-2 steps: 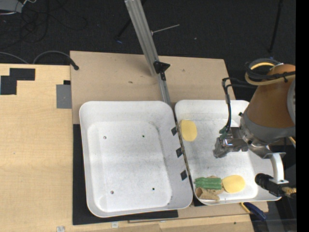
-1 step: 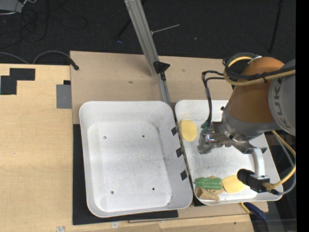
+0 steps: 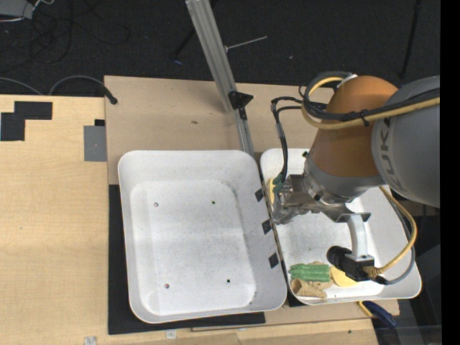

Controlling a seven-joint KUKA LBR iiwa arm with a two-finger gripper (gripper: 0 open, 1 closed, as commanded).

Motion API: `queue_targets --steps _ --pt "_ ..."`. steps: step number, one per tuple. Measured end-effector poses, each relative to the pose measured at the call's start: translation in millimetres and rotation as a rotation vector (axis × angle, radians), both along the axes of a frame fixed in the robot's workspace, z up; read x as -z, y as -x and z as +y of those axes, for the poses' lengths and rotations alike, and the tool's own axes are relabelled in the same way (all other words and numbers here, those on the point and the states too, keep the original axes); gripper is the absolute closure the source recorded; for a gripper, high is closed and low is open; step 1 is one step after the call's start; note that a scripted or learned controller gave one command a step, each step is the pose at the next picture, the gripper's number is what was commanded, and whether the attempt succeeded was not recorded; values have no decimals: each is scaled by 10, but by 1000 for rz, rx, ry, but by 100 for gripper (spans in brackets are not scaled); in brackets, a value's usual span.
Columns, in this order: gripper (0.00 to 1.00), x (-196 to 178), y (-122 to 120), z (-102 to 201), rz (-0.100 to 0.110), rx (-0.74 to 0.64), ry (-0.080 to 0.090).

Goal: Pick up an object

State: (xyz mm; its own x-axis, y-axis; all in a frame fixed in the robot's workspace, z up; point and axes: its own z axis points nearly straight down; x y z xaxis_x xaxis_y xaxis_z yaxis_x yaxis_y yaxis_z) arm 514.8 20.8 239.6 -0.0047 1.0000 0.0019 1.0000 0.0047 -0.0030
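Two shallow white plastic bins: right bin (image 3: pixel 402 282) holds one bumpy green toy (image 3: pixel 310 271); end effector (image 3: pixel 287 200) grip indiscernible.

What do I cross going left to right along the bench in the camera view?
Wooden bench top → left white bin → black clips where the bins meet → right white bin, with the green object lying left of the yellow object, and the arm above the bin.

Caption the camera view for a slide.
Grey arm reaches over the right bin, where a green toy lies near the front edge.
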Motion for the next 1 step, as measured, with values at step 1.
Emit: queue_targets --steps 1 --pt "100 153 -77 521 2 1 1"
